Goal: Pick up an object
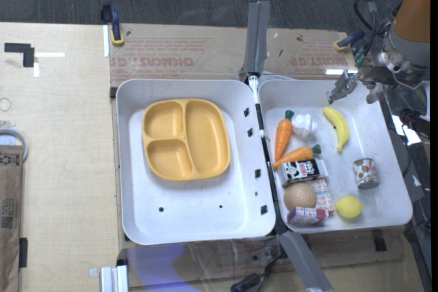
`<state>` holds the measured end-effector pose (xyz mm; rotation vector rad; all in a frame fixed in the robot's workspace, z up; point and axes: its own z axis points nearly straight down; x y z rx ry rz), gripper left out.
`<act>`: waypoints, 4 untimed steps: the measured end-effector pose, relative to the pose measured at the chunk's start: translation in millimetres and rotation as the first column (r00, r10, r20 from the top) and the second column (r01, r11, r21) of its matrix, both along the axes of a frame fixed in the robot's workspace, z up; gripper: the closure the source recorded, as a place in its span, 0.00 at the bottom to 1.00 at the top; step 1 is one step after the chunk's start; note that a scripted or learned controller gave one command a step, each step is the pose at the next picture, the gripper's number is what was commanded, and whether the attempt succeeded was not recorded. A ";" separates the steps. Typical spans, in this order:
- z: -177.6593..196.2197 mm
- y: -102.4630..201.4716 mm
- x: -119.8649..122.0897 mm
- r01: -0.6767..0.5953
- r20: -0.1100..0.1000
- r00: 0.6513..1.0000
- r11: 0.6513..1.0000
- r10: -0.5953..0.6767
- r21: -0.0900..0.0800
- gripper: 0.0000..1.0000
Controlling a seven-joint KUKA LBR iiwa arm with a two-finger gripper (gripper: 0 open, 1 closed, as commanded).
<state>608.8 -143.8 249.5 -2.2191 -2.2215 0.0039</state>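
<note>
The gripper [348, 87] hangs over the far edge of the right bin [390, 212], near its top right corner, with the grey arm and its orange band [416, 3] reaching in from the right. Its fingers look slightly parted and nothing sits between them. Just below and beside it lies a banana [337, 126], apart from the fingertips. To the left of the banana are a small white item [304, 123] and two carrots [282, 138], one upright along the bin's left side and the other [295, 155] tilted beneath it. Under them sits a black-and-white carton [302, 170], then a round brown ball [300, 196] touching a pink-labelled packet [316, 210]. A lemon [350, 206] rests near the bin's near edge, and a small can [366, 173] stands toward the right wall. The left bin [130, 147] holds a yellow divided plate [185, 139] with three compartments. Both bins sit side by side on the counter [55, 147].
</note>
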 end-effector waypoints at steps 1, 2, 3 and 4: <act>-116.3 -43.1 28.7 -0.016 0.000 1.000 1.000 0.016 0.000 0.00; -158.3 -65.7 32.0 -0.091 0.002 0.996 0.996 0.091 0.005 0.00; -148.6 -66.6 32.2 -0.092 0.002 0.996 0.996 0.092 0.003 1.00; -56.4 -20.6 13.6 -0.180 0.004 0.984 0.984 0.180 0.000 1.00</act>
